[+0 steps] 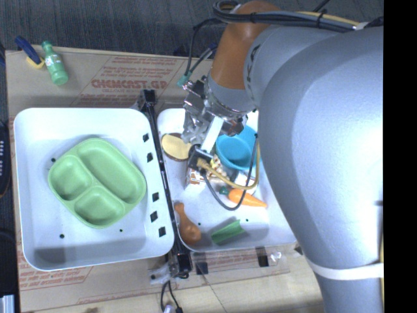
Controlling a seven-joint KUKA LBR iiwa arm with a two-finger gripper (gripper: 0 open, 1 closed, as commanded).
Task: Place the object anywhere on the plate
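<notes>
A green divided plate (pixel 98 181) lies in the left bin (pixel 39 129). My gripper (pixel 190 135) is low over the upper left part of the right bin (pixel 277 230), right beside a tan rounded object (pixel 173 147). A blue cup (pixel 234 150) sits just right of the gripper, partly under the wrist. Nearer the front lie an orange carrot (pixel 247 199), a green piece (pixel 225 231) and a brown drumstick-shaped piece (pixel 186 227). The arm covers the right half of this bin.
A green bottle (pixel 56 65) and a blue-and-yellow item (pixel 28 51) lie on the cardboard behind the left bin. A black divider with clips (pixel 156 168) runs between the two bins.
</notes>
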